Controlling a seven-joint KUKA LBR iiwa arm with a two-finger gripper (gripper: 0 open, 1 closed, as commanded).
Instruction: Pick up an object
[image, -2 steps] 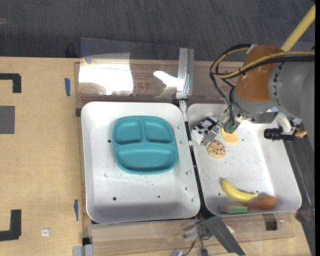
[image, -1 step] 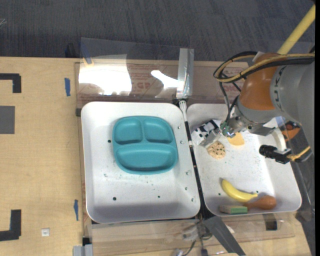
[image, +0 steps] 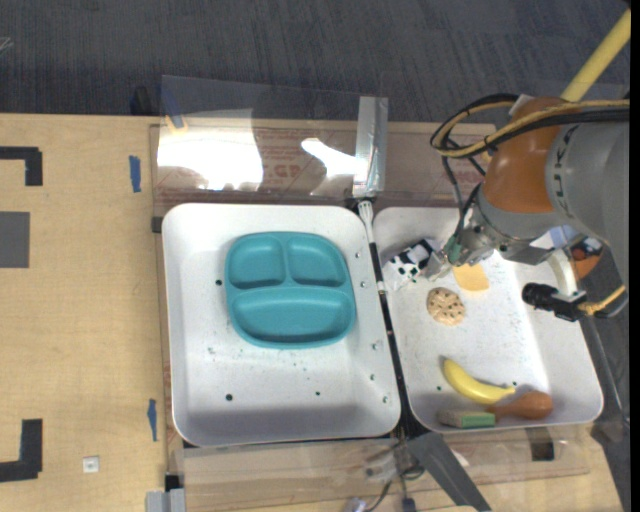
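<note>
In the right white bin (image: 560, 390), near its far-left corner, the grey two-finger gripper (image: 452, 256) hangs low — whether it grips anything I cannot tell. A pale orange square block (image: 473, 278) lies just beside it toward the viewer — the round speckled cookie (image: 445, 305) slightly farther.

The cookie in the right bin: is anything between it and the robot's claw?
Nothing visible blocks it. The gripper hangs over the right bin's back part, beside an orange block. The cookie lies just in front of them, uncovered, with bare floor around it.
</note>
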